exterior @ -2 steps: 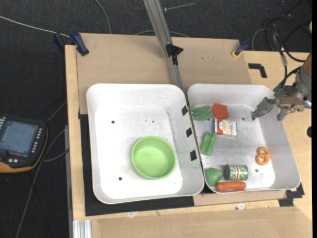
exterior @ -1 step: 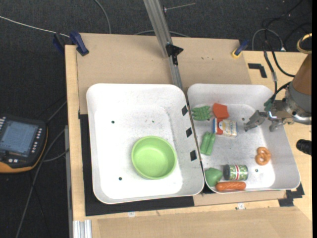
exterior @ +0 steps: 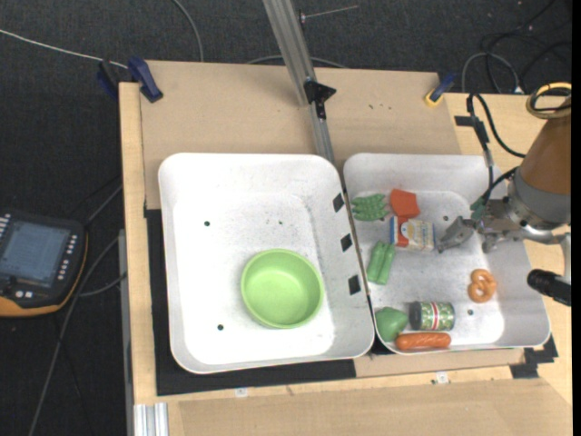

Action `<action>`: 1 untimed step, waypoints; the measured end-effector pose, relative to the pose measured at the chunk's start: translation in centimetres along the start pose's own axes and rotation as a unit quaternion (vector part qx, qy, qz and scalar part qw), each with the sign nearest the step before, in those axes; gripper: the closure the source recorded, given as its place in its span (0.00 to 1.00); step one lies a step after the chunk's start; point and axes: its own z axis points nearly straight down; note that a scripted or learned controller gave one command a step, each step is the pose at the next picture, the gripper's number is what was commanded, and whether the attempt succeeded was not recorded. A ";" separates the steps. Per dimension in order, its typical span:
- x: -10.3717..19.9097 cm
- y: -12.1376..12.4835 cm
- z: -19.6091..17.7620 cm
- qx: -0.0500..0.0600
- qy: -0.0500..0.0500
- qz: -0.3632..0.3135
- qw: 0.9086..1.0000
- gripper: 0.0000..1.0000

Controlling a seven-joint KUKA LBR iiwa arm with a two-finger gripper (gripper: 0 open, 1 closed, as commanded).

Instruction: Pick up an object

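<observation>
End effector point(exterior: 457, 234) beside carton point(exterior: 416, 235), mid-bin.

Even, bright overhead light fell on the white bins point(exterior: 182, 189), which looked nearly washed out. Shadows around the green bowl point(exterior: 282, 287) were faint. The picture was slightly soft and grainy.

Arm in from the right, wrist low.
We see the arm point(exterior: 550, 166) enter at the right edge, orange band above a grey wrist, with the gripper point(exterior: 457, 233) pointing left; its dark fingers point(exterior: 451, 236) look slightly parted, nothing visible between them.
</observation>
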 end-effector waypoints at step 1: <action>0.0 0.1 -1.3 -0.003 -0.001 0.000 1.000 1.00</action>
